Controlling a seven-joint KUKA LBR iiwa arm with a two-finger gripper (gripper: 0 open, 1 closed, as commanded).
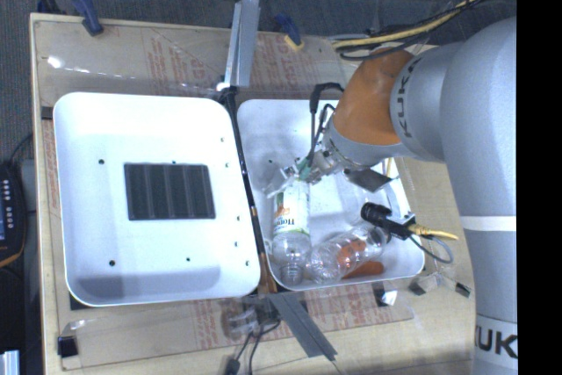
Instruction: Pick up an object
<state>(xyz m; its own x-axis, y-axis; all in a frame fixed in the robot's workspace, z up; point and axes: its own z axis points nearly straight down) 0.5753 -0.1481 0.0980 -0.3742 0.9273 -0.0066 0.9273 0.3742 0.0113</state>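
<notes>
The gripper [309, 167] is low in the right bin [263, 127] over a bottle [290, 224], nothing lifted yet.

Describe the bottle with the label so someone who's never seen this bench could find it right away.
Look in the right-hand white bin, the one under the grey arm. Along its left wall lies a clear plastic bottle, cap end toward the gripper. Unlike the crumpled clear bottle beside it, it carries a white label with green and orange print.

Bright, even overhead light; slightly soft.
</notes>
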